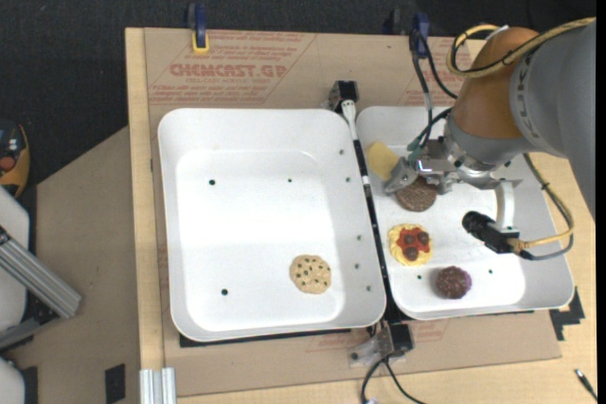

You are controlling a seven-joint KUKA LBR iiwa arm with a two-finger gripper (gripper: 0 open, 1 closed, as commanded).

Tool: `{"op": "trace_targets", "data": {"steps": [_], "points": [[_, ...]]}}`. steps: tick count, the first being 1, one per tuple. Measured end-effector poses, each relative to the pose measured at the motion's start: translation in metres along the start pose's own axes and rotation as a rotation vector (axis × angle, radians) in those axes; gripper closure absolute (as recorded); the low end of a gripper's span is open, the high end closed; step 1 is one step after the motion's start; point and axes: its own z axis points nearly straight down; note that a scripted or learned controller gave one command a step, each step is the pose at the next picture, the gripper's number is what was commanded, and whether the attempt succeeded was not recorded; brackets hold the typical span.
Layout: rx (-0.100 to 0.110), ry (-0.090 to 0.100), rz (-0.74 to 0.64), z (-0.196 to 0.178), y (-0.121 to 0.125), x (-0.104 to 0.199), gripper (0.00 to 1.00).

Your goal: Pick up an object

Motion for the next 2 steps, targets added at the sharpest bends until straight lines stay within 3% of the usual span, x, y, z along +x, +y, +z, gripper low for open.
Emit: {"op": "trace_targets", "data": {"steps": [1, 2], "points": [[-0.013, -0.005, -0.002, -0.0015, 0.0723, -0.0392, 0.0], [-0.007, -0.003, -0.002, -0.0008, 0.0717, -0.0403, 0.0]]}}
